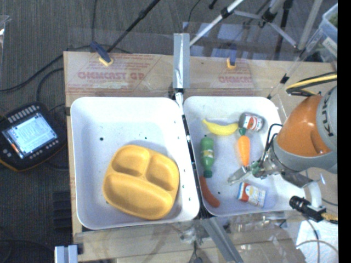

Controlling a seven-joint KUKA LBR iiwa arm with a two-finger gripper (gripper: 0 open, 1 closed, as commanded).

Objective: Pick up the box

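Just below the tool, near the front wall of the right-hand bin, the box lies flat on the white floor, a small carton with red, white and blue print, tilted a little off square. It sits close under the fingertips but apart from them; nothing is between the fingers. The tool reaches in low from the right at the end of the grey arm, whose orange band bulks over the bin's right edge. Its two metal fingers point left and appear slightly spread, a narrow gap between them.

Directly above the tool stands an orange carrot, lengthwise up the bin, its green top toward the back. Beyond that, toward the back wall, a small can with a red label lies on its side, and to its left a yellow banana. Left of the tool, a green bottle lies lengthwise beside the bin's left wall, and below it, left of the box, a red sausage-shaped piece runs toward the front corner.

Farther left, across the divider, the left-hand bin holds a yellow compartment tray, turned upside down or domed, it is hard to say. Both bins rest on a tabletop with a brown board. A handheld control pendant with a lit screen lies on the floor at far left.
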